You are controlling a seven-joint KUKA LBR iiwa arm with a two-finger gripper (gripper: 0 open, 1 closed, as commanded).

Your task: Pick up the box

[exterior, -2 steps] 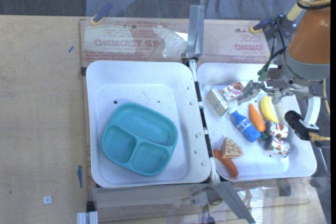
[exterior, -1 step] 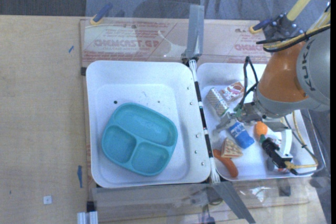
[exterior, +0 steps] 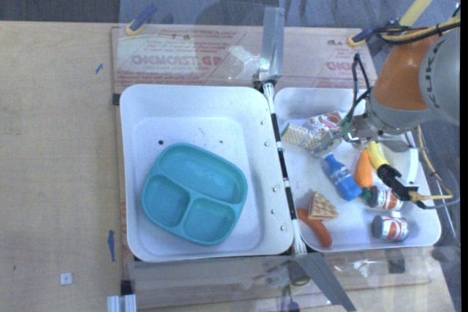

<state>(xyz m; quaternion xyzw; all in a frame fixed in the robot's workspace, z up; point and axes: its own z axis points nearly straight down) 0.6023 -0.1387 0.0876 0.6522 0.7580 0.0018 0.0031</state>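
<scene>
Camera view puts our hand (exterior: pixel 349 129) low in the right bin (exterior: pixel 428 234), under the grey wrist and its orange band; its tip is buried among cables and clutter, so we cannot tell how it is set, and we see nothing clearly gripped. Just to the hand's left, touching or nearly so, lies the box (exterior: pixel 313 132), a small patterned carton tilted on its side near the bin's far left corner; we judge this the approach or first closing step, with the lift not yet done. Below the hand lies a blue bottle (exterior: pixel 341 177); beside that an orange carrot-like piece (exterior: pixel 364 167) and a yellow banana (exterior: pixel 376 155); further toward the near wall sit a sandwich wedge (exterior: pixel 321 207), a red sausage (exterior: pixel 316 228) and a can (exterior: pixel 390 228). Well to the left, in the other bin (exterior: pixel 131 157), rests a teal divided plate (exterior: pixel 194 192). Next we need a squared, centred grip across the carton's narrow faces, clear of the bottle, then a straight rise.
</scene>
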